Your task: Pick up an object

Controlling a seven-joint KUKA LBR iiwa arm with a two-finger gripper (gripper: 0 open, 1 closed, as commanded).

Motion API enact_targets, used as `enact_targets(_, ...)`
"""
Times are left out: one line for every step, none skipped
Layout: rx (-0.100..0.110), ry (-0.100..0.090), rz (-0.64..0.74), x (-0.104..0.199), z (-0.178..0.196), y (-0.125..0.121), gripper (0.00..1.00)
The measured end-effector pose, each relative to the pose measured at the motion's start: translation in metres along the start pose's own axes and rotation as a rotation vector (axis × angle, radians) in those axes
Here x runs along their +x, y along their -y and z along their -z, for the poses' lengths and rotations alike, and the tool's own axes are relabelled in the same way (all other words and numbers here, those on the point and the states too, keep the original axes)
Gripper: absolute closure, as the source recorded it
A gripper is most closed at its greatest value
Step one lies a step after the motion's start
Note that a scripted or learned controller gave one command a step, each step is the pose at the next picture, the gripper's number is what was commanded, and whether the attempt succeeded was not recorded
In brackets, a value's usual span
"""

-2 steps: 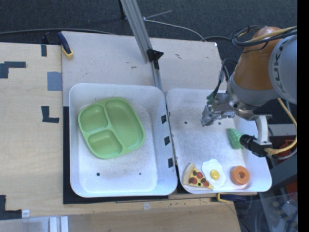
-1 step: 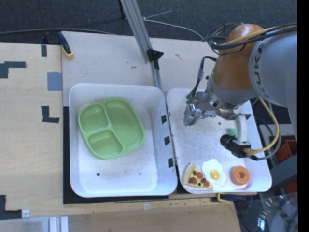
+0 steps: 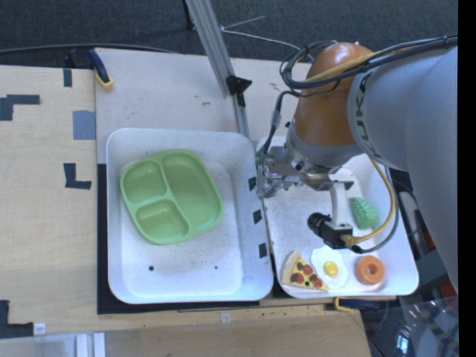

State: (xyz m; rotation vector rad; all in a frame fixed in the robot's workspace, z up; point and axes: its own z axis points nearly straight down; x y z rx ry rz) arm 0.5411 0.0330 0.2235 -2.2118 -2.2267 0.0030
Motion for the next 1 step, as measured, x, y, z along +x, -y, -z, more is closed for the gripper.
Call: enact_targets(-0.001, 0.000, 0.000, 0.0445, -0.0008, 0.0046, 1.00)
